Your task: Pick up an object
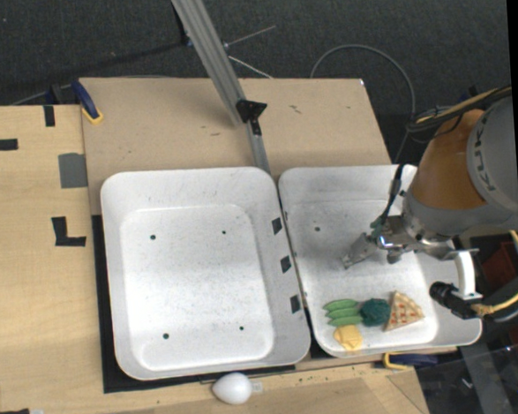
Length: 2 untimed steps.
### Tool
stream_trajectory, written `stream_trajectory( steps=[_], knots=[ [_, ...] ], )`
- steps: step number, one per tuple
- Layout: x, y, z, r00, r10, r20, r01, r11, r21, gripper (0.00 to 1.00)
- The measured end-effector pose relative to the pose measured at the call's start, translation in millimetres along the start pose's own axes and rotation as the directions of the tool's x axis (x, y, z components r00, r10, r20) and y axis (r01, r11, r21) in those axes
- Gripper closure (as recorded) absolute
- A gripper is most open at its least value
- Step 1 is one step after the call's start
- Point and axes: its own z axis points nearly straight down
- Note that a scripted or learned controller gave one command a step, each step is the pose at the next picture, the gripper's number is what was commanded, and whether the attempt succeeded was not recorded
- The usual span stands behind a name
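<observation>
In the right bin, several small toy foods lie along the near edge: a green pea pod, a dark green broccoli piece, a yellow piece and a pizza slice. My gripper hangs low over the bin's middle, pointing left, a short way above and behind these objects. Nothing shows between its fingers. The orange-banded wrist rises to its right.
The left bin sits beside the right one. A white egg-shaped object rests on the bench in front of the bins. A grey metal bar slants in from the top toward the divide between bins.
</observation>
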Motion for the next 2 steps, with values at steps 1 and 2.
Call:
stream_trajectory(
  steps=[1, 2],
  knots=[
    [0.2, 0.7, -12.8, 1.000, -0.001, 0.001, 0.001, 1.000, -0.004, 1.00],
    [2.8, -4.3, -56.6, 1.000, 0.000, 0.002, 0.000, 1.000, -0.009, 1.00]
  ],
)
